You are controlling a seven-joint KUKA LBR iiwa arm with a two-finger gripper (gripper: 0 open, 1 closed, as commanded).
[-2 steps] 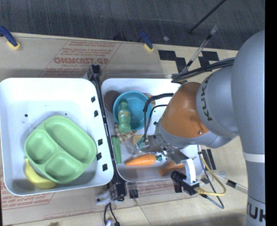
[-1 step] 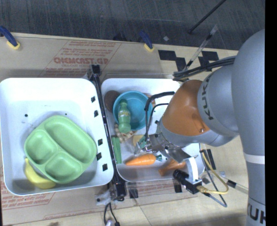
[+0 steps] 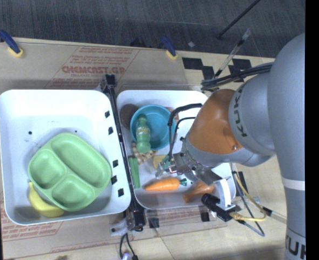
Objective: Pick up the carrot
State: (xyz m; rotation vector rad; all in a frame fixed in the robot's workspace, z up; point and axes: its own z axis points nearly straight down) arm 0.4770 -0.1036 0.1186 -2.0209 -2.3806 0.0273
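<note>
The orange carrot (image 3: 162, 186) lies on its side near the front wall of the right bin (image 3: 165, 96), pointing left. My gripper (image 3: 174, 170) hangs directly behind and above it, very close to its right half. I cannot make out whether they touch. The arm's orange band (image 3: 216, 129) and grey body cover the right part of that bin. A second orange-brown piece (image 3: 199, 190) lies just right of the carrot, partly under the wrist.
A blue bowl (image 3: 151, 124) holding a green bottle (image 3: 142, 135) sits at the back of the right bin. A green stick (image 3: 134, 172) lies along its left wall, with small beige bits (image 3: 143, 156) nearby. The left bin (image 3: 18, 110) holds a green divided plate (image 3: 70, 169) resting on a yellow object (image 3: 42, 205).
</note>
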